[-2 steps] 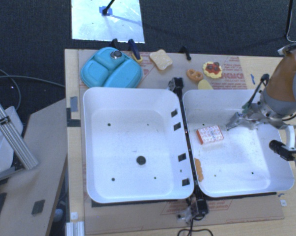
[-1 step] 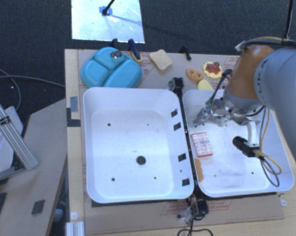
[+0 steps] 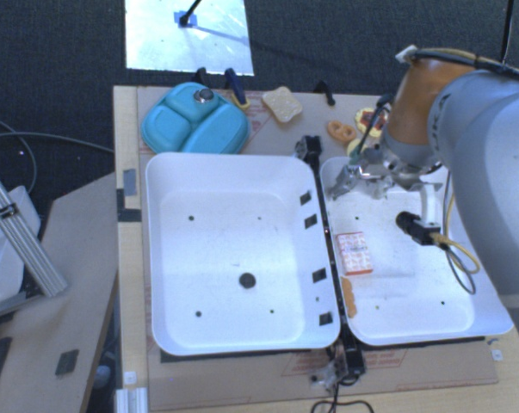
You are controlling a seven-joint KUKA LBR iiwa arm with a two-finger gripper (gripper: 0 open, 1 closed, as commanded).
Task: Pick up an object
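On the bench (image 3: pixel 130 256), two white bins (image 3: pixel 242 334); pincer (image 3: pixel 345 179) grip unclear.

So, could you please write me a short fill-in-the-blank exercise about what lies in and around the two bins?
1. The small dark round object lies in the ____ bin.
2. The small printed card lies in the ____ bin.
3. The blue lidded container sits on the bench beyond the ____ bin.
4. The gripper hangs over the ____ bin.

Missing words: left; right; left; right
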